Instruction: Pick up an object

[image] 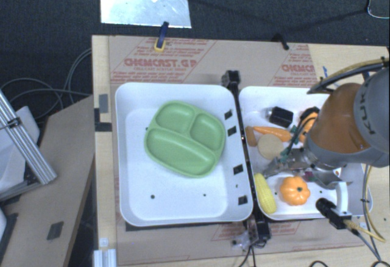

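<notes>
The arm [350, 122] reaches in over the right bin [256, 96], its grey body and orange band covering much of that bin's right half. The jaws sit low at about the bin's centre, and whether they are released or clenched cannot be told; nothing is seen between them.

In the right bin, a corn cob [264, 191] lies along the left wall near the front-left corner, its long axis running front to back. Just right of it sits a small orange pumpkin [294, 190], by the front edge. A carrot [272, 133] lies across the bin, pointing toward the left wall, above a tan round object [269, 147]. A black block [281, 116] rests toward the back edge. An orange item beside it is partly hidden by the arm.

The left bin [131, 199] holds a green divided plate [184, 138] near its centre.
</notes>
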You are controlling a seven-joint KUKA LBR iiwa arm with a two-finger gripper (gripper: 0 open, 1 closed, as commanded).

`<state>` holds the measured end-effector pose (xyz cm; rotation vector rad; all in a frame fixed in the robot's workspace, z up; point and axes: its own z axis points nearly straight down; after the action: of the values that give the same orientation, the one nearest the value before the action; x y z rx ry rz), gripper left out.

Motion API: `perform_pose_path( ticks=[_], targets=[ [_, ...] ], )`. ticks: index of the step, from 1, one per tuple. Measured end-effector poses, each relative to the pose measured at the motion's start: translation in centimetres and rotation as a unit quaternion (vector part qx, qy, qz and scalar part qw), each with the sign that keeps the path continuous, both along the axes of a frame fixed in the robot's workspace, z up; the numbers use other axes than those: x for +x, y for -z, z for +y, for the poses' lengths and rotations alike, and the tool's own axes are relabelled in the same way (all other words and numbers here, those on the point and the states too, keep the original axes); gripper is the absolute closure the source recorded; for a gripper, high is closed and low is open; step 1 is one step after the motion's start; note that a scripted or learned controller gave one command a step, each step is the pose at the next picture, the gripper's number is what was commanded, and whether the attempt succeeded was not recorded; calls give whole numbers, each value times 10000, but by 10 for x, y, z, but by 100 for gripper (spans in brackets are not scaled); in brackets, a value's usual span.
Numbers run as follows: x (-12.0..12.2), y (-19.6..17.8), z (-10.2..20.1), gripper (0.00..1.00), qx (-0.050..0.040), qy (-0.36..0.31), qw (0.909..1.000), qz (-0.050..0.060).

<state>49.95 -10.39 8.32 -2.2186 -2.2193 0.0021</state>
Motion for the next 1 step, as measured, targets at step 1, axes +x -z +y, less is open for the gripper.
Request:
perform_pose_path(
  ticks=[1],
  targets=[
    [1, -13, 0, 100, -6, -2, 10000, -23]
  ],
)
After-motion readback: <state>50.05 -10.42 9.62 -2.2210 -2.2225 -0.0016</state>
